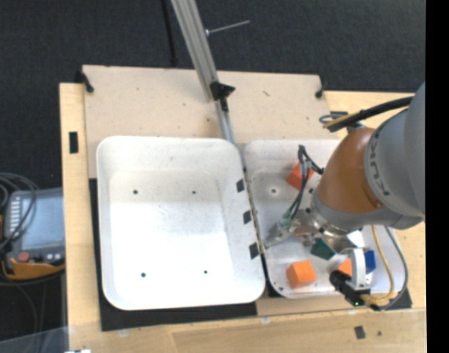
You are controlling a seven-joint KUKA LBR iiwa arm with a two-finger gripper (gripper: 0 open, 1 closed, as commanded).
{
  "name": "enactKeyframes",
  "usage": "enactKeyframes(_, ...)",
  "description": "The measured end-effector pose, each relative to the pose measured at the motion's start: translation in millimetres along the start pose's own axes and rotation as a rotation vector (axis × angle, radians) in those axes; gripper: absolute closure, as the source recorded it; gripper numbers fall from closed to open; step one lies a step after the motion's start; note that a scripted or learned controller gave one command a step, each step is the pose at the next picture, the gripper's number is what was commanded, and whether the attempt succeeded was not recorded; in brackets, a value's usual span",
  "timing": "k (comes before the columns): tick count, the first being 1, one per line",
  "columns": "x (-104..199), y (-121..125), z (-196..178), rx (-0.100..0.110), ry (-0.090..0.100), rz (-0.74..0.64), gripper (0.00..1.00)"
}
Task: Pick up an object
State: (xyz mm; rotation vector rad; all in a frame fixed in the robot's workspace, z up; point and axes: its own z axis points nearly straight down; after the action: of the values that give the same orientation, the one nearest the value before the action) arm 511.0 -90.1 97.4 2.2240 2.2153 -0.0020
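Note:
The right bin (272,190) holds several small objects. An orange block (300,273) lies near its front edge. Another orange piece (295,175) sits farther back, partly behind cables. A dark green piece (322,249) and a blue piece (369,259) lie under the arm's wrist, with a small orange bit (344,268) between them. My gripper (289,230) hangs low over the right bin's left-middle, close to the bin's left wall, behind the orange block and left of the green piece. The big grey and orange wrist hides much of the bin.
The left bin (173,219) stands beside the right one, their walls touching at the centre. A slanted metal rail (198,43) runs from the back down to the bins' junction. A grey device (33,230) with cables sits off the bench's left edge.

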Motion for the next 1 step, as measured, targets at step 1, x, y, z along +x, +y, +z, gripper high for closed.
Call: enactKeyframes(1,0.1,1.3,-11.5,-0.005,0.003,0.008,1.00)
